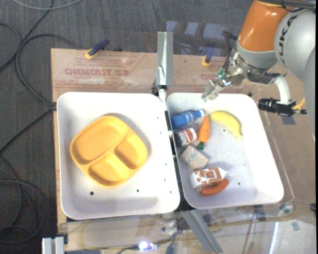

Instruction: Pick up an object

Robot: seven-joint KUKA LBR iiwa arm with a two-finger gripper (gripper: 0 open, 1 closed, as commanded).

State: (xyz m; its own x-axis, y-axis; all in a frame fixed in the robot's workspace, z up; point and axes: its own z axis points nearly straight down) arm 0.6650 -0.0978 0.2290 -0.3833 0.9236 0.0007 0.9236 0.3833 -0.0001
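Nearest, red sausage (214,187) lies crosswise; carrot (203,131) stands lengthwise; tool (211,92) state unclear.

Both bins, left (69,194) and right (265,157), look like smooth matt white plastic. The yellow divided tray (109,150) is glossy plastic. The bench board (122,73) at the far side looks like matt brown cardboard.

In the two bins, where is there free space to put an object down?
Right bin: bare floor right of the banana and carton; its left side is crowded. Left bin: bare margins around the yellow tray, widest at the front.
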